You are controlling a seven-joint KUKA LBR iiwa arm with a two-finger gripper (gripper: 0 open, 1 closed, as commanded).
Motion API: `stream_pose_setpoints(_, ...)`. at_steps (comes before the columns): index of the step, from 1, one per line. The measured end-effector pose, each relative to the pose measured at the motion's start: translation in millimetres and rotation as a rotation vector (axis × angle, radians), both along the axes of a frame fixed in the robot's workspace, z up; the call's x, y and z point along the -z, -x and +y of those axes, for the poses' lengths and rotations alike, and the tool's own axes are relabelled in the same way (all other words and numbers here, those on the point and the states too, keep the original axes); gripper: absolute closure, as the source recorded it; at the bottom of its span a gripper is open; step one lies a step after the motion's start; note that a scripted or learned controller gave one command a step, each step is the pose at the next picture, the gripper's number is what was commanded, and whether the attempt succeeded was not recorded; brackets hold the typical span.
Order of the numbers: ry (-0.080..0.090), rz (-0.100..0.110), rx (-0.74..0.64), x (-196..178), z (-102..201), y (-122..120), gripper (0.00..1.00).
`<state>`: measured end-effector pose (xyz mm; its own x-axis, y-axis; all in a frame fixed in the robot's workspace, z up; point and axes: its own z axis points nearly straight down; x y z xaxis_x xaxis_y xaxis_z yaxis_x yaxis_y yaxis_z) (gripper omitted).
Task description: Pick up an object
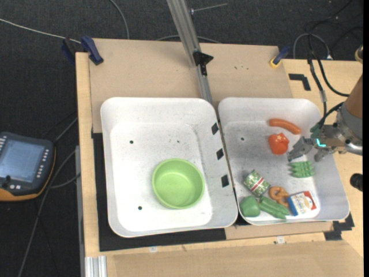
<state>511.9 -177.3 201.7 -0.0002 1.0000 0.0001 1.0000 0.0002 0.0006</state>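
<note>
1. two white bins sit side by side on the bench; the left bin (115,117) carries a green bowl (178,182), and the right bin (253,111) carries all the small things
2. the gripper (308,149) hangs over the right bin's far right side, fingers spread apart with nothing between them
3. nearest to it lies a green ridged piece (301,169), just below the fingertips, and a red pepper (278,143) just to their left; an orange sausage (284,125) lies a little above the pepper
4. further toward the bin's front edge lie a small can (255,183), a pretzel (278,194), a green vegetable (263,206) and a small carton (302,203), crowded close and partly touching
5. i judge the step in hand to be the approach, with no object picked yet
6. to do it well, go for a thing that stands apart: the green ridged piece or the pepper, not the crowded heap at the front
7. centre the open fingers over the chosen thing so one finger falls on each side, and come straight down
8. the pepper looks rounded and may squirt sideways if caught off-centre; the ridged piece lies low, so the fingers would need to reach nearly to the bin floor
9. close only once low enough, then lift straight up
</note>
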Motion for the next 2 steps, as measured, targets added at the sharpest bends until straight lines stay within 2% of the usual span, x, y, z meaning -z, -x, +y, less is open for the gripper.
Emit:
stream_pose_setpoints(1, 0.000, 0.000, 0.000, 0, 0, 0, 0.00)
stream_pose_setpoints(2, -0.001, 0.003, 0.000, 42, -2, -1, 0.00)
